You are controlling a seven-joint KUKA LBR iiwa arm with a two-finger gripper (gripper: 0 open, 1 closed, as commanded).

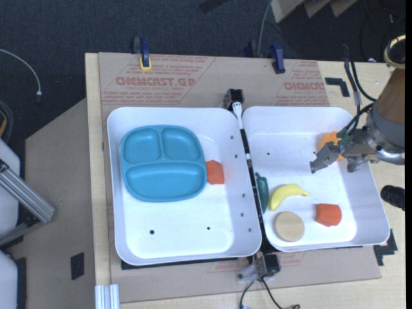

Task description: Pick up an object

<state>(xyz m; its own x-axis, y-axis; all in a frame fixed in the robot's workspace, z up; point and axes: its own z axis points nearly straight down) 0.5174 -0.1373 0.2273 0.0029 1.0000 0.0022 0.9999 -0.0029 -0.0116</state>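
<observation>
My gripper [337, 162] hangs over the right bin [277, 124], near its right side, open, with nothing between its fingers [320, 162]. An orange object [329, 138] lies just behind it, partly hidden by the gripper body. In front of the gripper are a yellow banana [287, 194], a red object [328, 214] and a tan round disc [289, 226]. A green piece [262, 188] rests against the bin's left wall.
The left bin [180, 237] holds a blue divided plate [163, 161] and a small orange block [215, 172] beside it. A black divider strip [242, 140] runs between the bins. Cables hang at the upper right.
</observation>
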